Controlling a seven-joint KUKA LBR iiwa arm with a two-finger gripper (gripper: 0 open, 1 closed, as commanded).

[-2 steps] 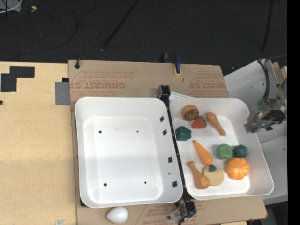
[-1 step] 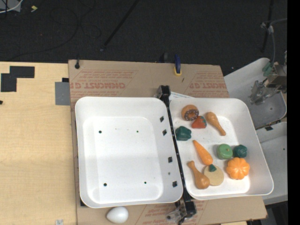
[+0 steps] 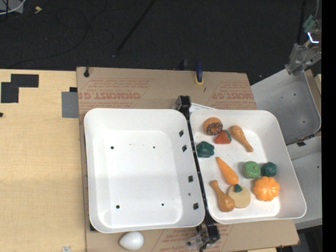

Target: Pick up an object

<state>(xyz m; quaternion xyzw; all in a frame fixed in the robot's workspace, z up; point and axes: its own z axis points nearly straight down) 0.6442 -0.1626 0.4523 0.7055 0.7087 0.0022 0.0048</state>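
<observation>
Two white bins are sitting side by side on a brown cardboard sheet (image 3: 157, 91) in the middle of the picture. The left bin (image 3: 94, 140) is showing just its white floor with a few small dark dots. The right bin (image 3: 281, 135) is holding all the toy food. Near its top a brown donut (image 3: 212, 125) is lying, with a red strawberry (image 3: 223, 137) touching it below. A tan drumstick (image 3: 241, 137) is lying just to the right. A dark green piece (image 3: 205, 149) is sitting by the bin's left wall. An orange carrot (image 3: 227, 170) is lying in the middle. Lower down, a tan squash (image 3: 222, 197) is touching a pale round cookie (image 3: 241, 197). An orange pumpkin (image 3: 266, 188) is sitting at the lower right, with a green apple (image 3: 252, 169) and a dark green veggie (image 3: 269, 168) above it. A white egg (image 3: 131, 240) is lying outside the bins, at the bottom. The gripper (image 3: 303, 56) is hanging at the upper right of the picture, well apart from all the food, and I cannot tell how its jaws are standing.
</observation>
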